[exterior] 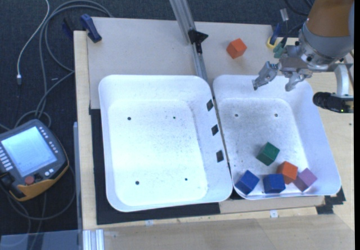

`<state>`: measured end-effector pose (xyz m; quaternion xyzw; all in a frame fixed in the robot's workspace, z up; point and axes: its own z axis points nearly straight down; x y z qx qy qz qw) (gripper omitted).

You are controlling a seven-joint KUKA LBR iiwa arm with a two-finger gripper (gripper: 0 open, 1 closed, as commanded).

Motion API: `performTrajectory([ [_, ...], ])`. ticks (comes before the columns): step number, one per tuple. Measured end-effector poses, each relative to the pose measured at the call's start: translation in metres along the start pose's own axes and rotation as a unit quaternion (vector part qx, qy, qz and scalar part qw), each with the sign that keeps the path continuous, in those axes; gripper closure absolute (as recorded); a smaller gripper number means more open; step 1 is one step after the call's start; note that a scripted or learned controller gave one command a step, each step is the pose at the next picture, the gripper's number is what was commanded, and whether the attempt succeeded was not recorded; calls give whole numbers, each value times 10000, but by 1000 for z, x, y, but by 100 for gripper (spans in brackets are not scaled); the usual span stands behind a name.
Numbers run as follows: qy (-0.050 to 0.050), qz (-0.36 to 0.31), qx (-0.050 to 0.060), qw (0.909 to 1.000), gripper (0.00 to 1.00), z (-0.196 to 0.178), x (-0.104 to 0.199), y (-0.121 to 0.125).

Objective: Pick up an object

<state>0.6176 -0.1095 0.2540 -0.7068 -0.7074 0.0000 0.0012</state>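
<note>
Blocks (269, 153) (five, near corner) well apart from open, empty jaws (278, 80)

Even overhead light is flooding the bench (140, 46); white bins (152, 147) are nearly blowing out, shadows are staying faint, arm (332, 7) is blurring slightly.

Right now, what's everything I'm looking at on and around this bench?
bins: two, white, side by side on the bench
green block: one, right bin
blue blocks: two, right bin, near edge
orange block in bin: one, beside the purple block
purple block: one, right bin's near corner
orange block on bench: one, outside the bins, behind the right bin
metal post: one, silver, slanting behind the bins
handheld screen unit: one, grey and orange, floor at left
gripper: one, grey, open, above the right bin's far edge, holding nothing
</note>
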Motion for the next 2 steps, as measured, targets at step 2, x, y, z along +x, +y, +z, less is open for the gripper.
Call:
performTrajectory([
  [2, 9, 22, 36, 10000, 0, 155, -15, -125],
])
